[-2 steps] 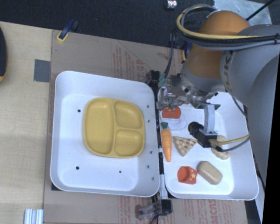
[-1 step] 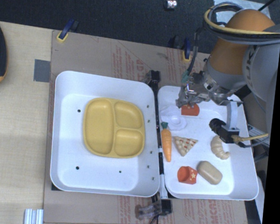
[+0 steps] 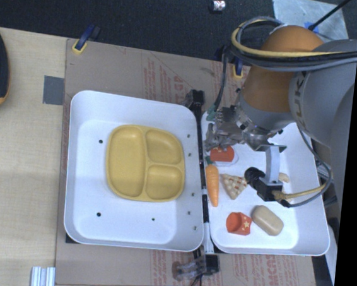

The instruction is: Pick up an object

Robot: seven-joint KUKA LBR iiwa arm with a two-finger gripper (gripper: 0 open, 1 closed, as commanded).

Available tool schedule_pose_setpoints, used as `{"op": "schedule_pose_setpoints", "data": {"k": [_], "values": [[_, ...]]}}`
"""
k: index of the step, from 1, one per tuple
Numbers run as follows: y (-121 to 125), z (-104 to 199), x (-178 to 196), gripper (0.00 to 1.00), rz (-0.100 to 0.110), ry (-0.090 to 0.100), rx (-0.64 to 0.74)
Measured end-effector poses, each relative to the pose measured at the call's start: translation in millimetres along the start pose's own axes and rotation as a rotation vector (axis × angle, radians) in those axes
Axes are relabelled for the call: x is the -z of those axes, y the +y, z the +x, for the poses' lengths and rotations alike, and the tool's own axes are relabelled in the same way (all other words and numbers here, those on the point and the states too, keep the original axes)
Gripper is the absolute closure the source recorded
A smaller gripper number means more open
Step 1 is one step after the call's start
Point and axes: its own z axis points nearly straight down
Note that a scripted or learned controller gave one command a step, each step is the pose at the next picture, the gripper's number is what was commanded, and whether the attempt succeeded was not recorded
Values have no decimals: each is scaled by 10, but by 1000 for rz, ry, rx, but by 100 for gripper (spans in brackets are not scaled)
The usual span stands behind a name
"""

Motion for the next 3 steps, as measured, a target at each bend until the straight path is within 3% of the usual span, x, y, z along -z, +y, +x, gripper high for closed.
{"op": "schedule_pose_setpoints", "data": {"k": [1,2,3], "values": [[-196,-537,-294,100,-1,-1,-5],[-331,-376,98,100,-6,1,-2],[-211,59,107,100,-6,-1,-3]]}}
